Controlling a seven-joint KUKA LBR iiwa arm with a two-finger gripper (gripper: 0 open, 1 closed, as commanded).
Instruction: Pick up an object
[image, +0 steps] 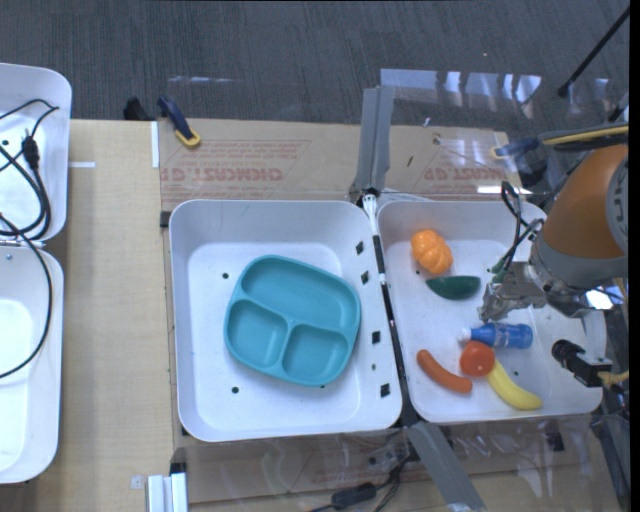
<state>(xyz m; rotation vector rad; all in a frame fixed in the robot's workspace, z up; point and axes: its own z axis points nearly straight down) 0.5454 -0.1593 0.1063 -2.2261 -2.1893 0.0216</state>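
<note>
Right now the fingers (497, 308), state unclear, hang just above the blue bottle (503, 336), tomato (477, 358) and banana (514, 388) crowding close.

The things to pick are lying in the right bin (400, 300), loosely gathered toward its right half. A small orange pumpkin (432, 251) is sitting near the bin's far edge, and a dark green pod-shaped piece (454, 287) is lying flat just in front of it, almost touching. Toward the near edge, a blue bottle (506, 336) is lying on its side, with a round red-orange tomato (477, 358) resting against its near side. A red-orange sausage (443, 370) is lying at a slant just left of the tomato, and a yellow banana (513, 388) is curving toward the bin's near right corner, its upper end touching the tomato.
</note>
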